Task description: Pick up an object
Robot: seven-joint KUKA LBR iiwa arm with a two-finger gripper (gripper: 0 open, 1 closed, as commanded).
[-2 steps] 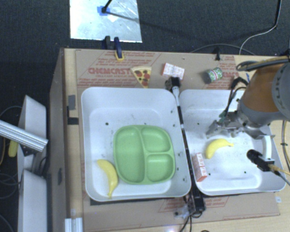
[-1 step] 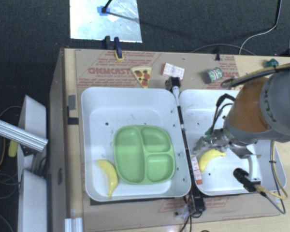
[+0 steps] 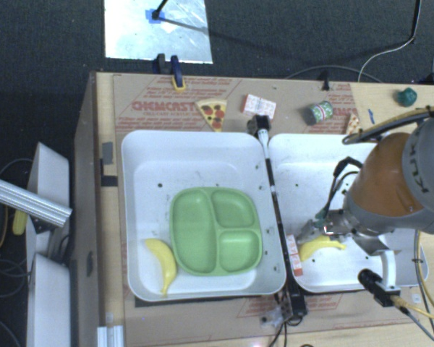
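In the right bin [image 3: 304, 168], a yellow banana-shaped piece [image 3: 320, 247] lies near the front left corner. My gripper [image 3: 322, 227] hangs just above and behind it, very close, at the end of the grey arm with its orange band [image 3: 383, 176]. Whether the gripper touches the yellow piece is hidden by the wrist. In the left bin [image 3: 152, 157], a green divided plate [image 3: 215, 230] rests flat with a second yellow banana [image 3: 163, 262] at its front left.
A small red-and-white packet [image 3: 294, 256] sits by the rail between the bins. Behind the bins, the bench holds a toy pizza slice [image 3: 212, 113], a white card [image 3: 259, 105], a green can [image 3: 320, 111] and a teal object [image 3: 406, 96]. Cables trail at the right.
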